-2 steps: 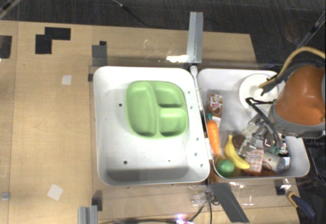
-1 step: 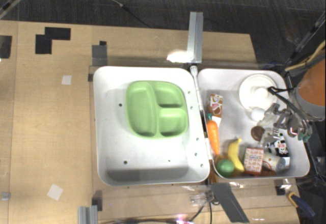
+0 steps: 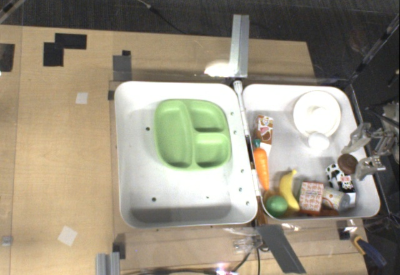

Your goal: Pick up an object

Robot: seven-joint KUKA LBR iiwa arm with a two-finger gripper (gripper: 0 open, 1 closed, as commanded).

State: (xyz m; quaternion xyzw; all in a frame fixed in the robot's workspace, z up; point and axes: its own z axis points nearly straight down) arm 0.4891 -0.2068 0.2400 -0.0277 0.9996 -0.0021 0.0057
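Nearest the camera, a round green ball (image 3: 275,205) lies in the front corner of the right-hand shallow white bin (image 3: 284,142); touching it stands a curved yellow banana toy (image 3: 288,187); beside that, a printed pink carton (image 3: 311,197) and a small cow-patterned black-and-white box (image 3: 335,175); an orange plastic carrot (image 3: 262,167) lies along the dividing wall, with a brown-and-white printed packet (image 3: 265,128) behind it; a round white bowl (image 3: 317,112) occupies the rear, a small white ball (image 3: 317,141) just before it. The tool (image 3: 365,152) sits at the bin's right rim; its state cannot be determined. The left-hand white bin (image 3: 134,161) holds a green compartmented plastic tray (image 3: 190,133); both rest on the wooden desk (image 3: 56,155).
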